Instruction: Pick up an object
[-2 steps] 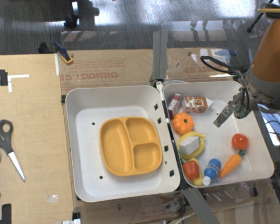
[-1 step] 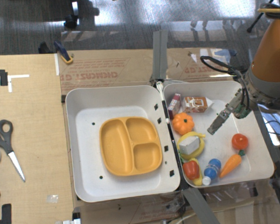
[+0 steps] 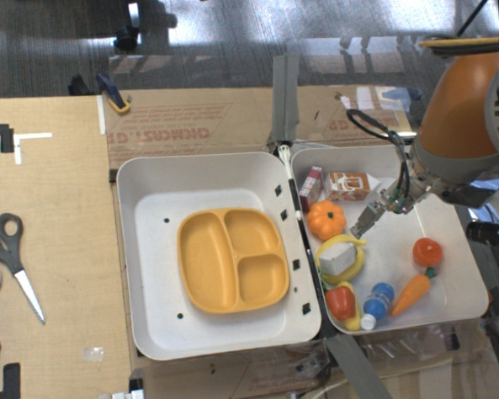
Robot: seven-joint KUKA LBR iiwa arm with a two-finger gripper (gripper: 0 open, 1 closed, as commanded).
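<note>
**Gripper low over right bin, nothing in it**

Count, right bin (image 3: 458,308): 1 orange pumpkin (image 3: 327,219), 1 banana (image 3: 342,260) w/ a pale wedge (image 3: 337,254) lying in its curve, 1 red pepper (image 3: 340,300), 1 blue bottle (image 3: 376,302), 1 carrot (image 3: 411,292), 1 tomato (image 3: 427,252), 1 brown carton (image 3: 348,185), 1 dark red box (image 3: 312,185). Left bin (image 3: 144,268): 1 yellow tray (image 3: 233,259), 3 compartments. On the bench left of the bins: 1 pair of scissors (image 3: 13,259).

Gripper (image 3: 365,221) comes in from upper right, pointing down-left, tips just right of the pumpkin and above the banana. No obj between the fingers; whether they're spread or closed, can't tell at this angle.

Edges/room: most objs crowd the right bin's left side and front edge. Pepper, bottle, carrot sit in a row along the front wall; the two boxes sit at the back-left corner. Tomato sits apart toward the right wall. Bare floor in the centre and back-right of that bin. In the left bin, tray sits mid-floor w/ a bare margin all round.
</note>
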